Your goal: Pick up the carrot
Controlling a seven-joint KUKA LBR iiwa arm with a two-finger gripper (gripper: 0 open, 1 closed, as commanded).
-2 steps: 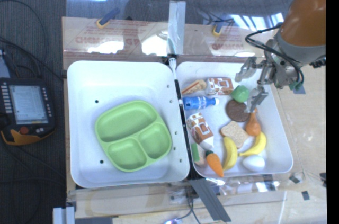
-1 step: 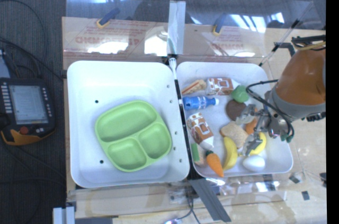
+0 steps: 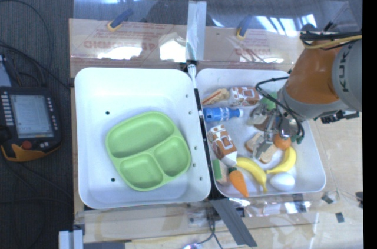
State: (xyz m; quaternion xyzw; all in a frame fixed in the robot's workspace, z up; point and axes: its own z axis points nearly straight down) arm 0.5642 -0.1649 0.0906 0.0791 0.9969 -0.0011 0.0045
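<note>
The carrot (image 3: 238, 182) is a short orange cone lying at the near left of the right bin (image 3: 318, 174), its tip pointing toward the front wall. A yellow banana (image 3: 254, 169) lies against its right side. My gripper (image 3: 272, 135) hangs over the middle of the right bin, well up and to the right of the carrot. It is low over a slice of bread (image 3: 263, 151) and a small orange fruit (image 3: 283, 141). The grey arm with its orange band (image 3: 315, 80) reaches in from the right.
The right bin also holds a blue bottle (image 3: 222, 114), a small carton (image 3: 222, 142), a second banana (image 3: 287, 160), a white egg (image 3: 283, 181) and snack packets (image 3: 242, 95). A green divided plate (image 3: 150, 149) lies in the left bin (image 3: 94, 89). A teach pendant (image 3: 28, 121) lies far left.
</note>
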